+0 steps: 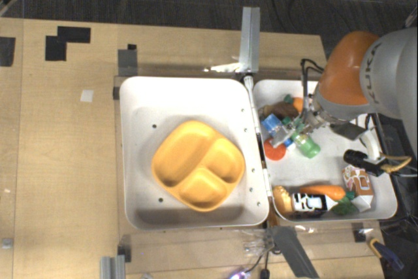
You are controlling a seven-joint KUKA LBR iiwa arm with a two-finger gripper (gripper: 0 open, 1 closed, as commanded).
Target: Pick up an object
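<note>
In the camera view two white bins sit side by side on a pale wooden bench (59,160). The left bin (134,140) holds a yellow plate (198,164) with three compartments, lying flat near the middle.

The right bin (317,170) holds the loose things. The gripper (302,129) is down in its upper left part, over a tight cluster, and how its jaws stand cannot be told. A blue pack (271,123) lies just left of the gripper, a green cylinder (307,147) just below it, and a red disc (274,152) beneath the pack against the bin's left wall. A dark brown lump (281,109) and a small orange piece (298,103) lie above the gripper.

Along the near wall lies a bottle (302,202) with an amber neck. Its black label has white marks too small to read. A carrot (324,192) touches its upper side. A box (358,181) printed brown and white sits in the near right corner, and its print is illegible.

Nothing shows between the gripper's jaws.
</note>
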